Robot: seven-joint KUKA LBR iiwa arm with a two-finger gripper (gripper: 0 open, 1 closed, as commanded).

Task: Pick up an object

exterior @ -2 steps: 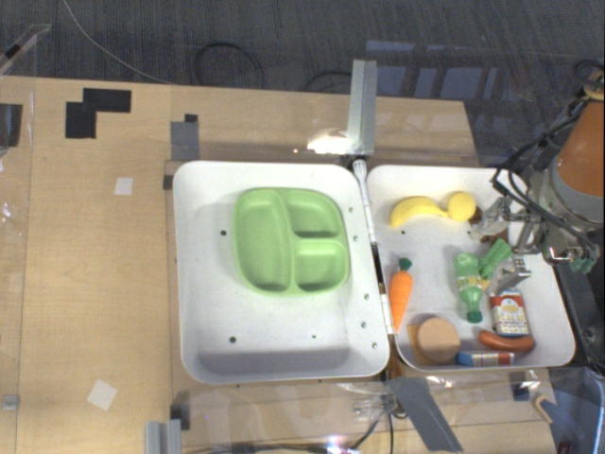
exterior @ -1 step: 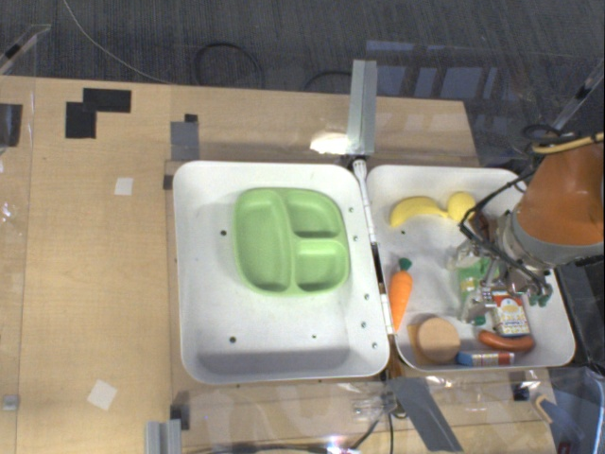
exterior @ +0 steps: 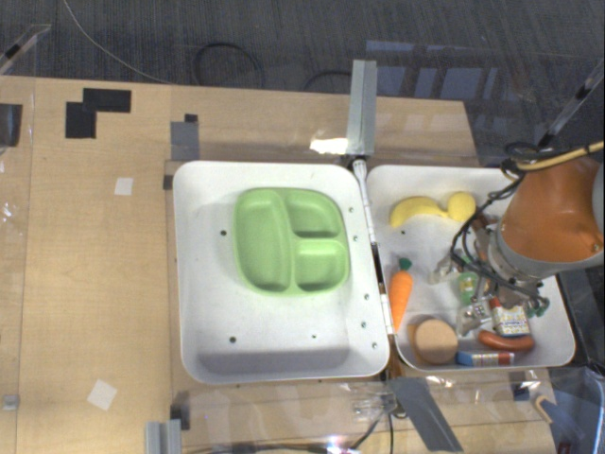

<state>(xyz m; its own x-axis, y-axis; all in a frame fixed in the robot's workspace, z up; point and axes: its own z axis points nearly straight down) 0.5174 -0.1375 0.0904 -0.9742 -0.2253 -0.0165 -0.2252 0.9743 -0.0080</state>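
My gripper hangs low over the front right part of the right bin, under the arm's orange band. Directly beneath and in front of it lies a red sausage, next to a small blue piece. A round tan bun sits just left of the gripper. Farther left, an orange carrot with a green top lies along the bin. Toward the back lie a yellow banana and a yellow lemon. A small green item peeks out beside the wrist.
The left bin holds a green divided plate. A metal post stands behind the seam between the two bins. Cables loop around the wrist at the right bin's far side.
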